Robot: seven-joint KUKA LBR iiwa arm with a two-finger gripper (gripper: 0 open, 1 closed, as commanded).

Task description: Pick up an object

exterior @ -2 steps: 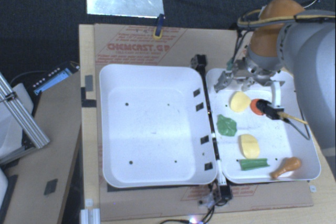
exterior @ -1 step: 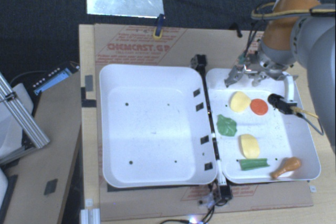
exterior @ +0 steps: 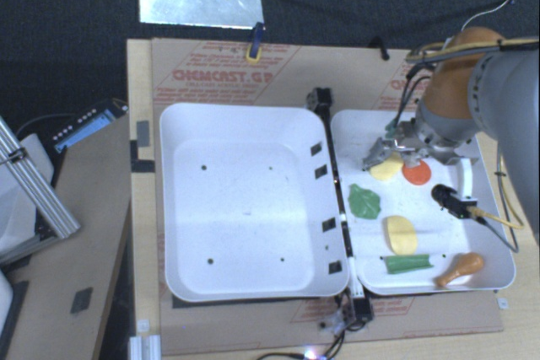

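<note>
End effector (exterior: 380, 154) is low in the rear-left part of the right bin (exterior: 434, 236), tip angled toward the divider. Wide or narrow: cannot tell, since the wrist body hides the tip from above. Nothing visibly held.

Nearest object is the pale yellow piece (exterior: 386, 170), lying flat on the bin floor just below the tip in the camera view, touching or nearly touching it; the exact gap is not resolvable. Taken as the likeliest target.

Handling judgement: it looks like a small moulded plastic toy, so light, rigid and smooth, with a rounded outline. It is likely to skid on the slick floor if pushed from one side. Best taken across its narrow width, from straight above and centred.

Orange-red disc (exterior: 416, 174) sits just beside it to the right, close enough to get nudged.

Further out toward the front of the bin:
- green leaf-shaped piece (exterior: 364, 202), near the left wall
- yellow block (exterior: 401, 233)
- green strip (exterior: 407, 263)
- orange-brown drumstick toy (exterior: 460, 267), at the front right

Left bin (exterior: 245, 206) is well apart from the end effector. Both bins rest on the table (exterior: 211, 76). Arm (exterior: 498, 88) enters from the right.
</note>
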